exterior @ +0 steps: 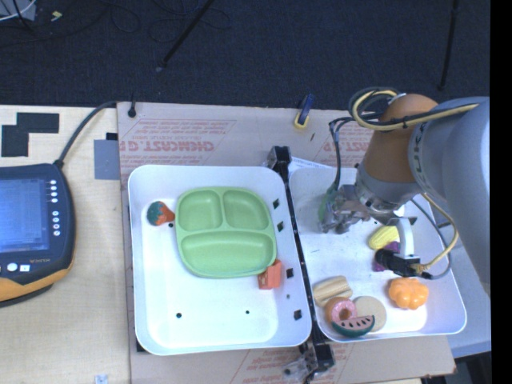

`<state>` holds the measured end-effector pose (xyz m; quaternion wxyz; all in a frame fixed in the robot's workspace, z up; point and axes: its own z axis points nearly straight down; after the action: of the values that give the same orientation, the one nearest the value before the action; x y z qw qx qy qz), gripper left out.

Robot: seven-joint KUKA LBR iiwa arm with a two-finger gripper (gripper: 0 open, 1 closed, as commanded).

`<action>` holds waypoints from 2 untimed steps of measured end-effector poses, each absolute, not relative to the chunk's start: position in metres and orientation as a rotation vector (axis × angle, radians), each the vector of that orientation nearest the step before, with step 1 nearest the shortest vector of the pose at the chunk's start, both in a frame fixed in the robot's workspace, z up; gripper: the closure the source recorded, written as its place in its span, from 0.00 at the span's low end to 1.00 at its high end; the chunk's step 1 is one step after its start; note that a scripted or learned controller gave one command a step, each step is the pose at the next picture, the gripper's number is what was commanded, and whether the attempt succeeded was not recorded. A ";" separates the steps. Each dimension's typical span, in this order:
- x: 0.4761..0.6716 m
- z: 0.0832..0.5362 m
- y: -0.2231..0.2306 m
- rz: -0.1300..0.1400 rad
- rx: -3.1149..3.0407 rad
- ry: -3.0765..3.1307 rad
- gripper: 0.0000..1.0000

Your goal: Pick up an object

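Observation:
My gripper (339, 219) is low in the right bin (448, 314), near its upper left part, and the grey arm with its orange band (396, 146) reaches in from the right. A green object (326, 208) lies just left of the gripper, partly hidden by it. A yellow corn toy (384, 236) and a purple piece (390, 259) lie to its right. An orange pumpkin (408, 293), a bread roll (331, 289), a pink donut (342, 310) and a watermelon slice (358, 325) sit near the front.
The left bin (208, 318) holds a green divided plate (224, 232), a red and green toy (160, 213) and an orange block (272, 276). A black divider (290, 238) runs between the bins. A tablet (32, 230) lies at the far left.

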<state>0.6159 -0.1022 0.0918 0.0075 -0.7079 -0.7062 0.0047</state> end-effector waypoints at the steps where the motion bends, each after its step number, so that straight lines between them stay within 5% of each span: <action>1: 0.613 0.133 -0.108 0.004 -2.220 -2.218 1.00; 2: 0.612 0.194 -0.111 0.002 -2.221 -2.221 1.00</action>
<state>0.6122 -0.1114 0.1935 0.0005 -0.7071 -0.7071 0.0005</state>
